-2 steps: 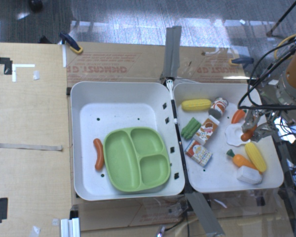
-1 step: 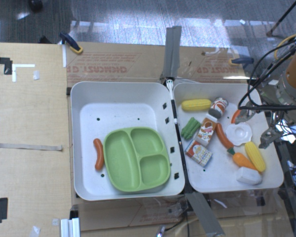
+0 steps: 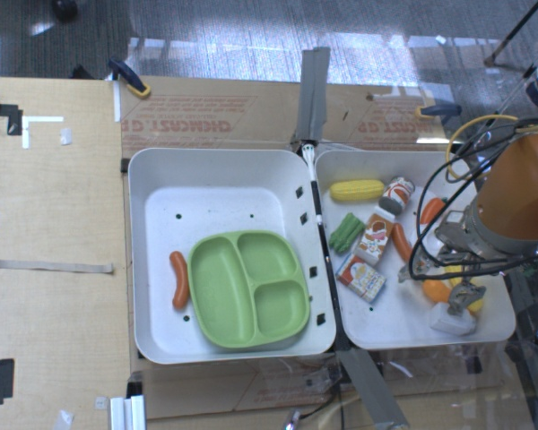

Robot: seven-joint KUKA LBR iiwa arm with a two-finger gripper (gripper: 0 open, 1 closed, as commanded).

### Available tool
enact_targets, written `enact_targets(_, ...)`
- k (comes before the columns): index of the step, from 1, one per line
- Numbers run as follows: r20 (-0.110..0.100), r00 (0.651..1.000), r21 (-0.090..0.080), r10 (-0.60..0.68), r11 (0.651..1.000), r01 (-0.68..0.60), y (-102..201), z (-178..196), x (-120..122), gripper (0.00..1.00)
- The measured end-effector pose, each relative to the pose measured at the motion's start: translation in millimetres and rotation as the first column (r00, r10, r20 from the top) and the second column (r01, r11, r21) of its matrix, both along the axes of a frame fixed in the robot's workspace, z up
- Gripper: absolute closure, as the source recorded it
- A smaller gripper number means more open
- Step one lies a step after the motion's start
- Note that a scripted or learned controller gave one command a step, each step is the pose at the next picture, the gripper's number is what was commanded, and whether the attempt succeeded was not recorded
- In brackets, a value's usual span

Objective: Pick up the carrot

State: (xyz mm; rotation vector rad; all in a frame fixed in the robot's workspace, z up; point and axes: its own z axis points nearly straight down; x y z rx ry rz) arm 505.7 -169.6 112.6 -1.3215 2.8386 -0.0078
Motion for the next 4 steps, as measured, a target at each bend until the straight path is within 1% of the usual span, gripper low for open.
enact_targets(1,0.019,0.991,0.0,-0.134,0.991,0.134,-13,-9,-11,0.0)
enact_targets(2,0.02,0.991,-0.004,-0.133,0.991,0.133,-15,2,-9,1.0)
enact_targets(3,-0.006,0.999,0.002,0.041,0.999,-0.041,99,80,-3,1.0)
enact_targets(4,-0.006,0.999,0.002,0.04,0.999,-0.04,99,80,-3,0.0)
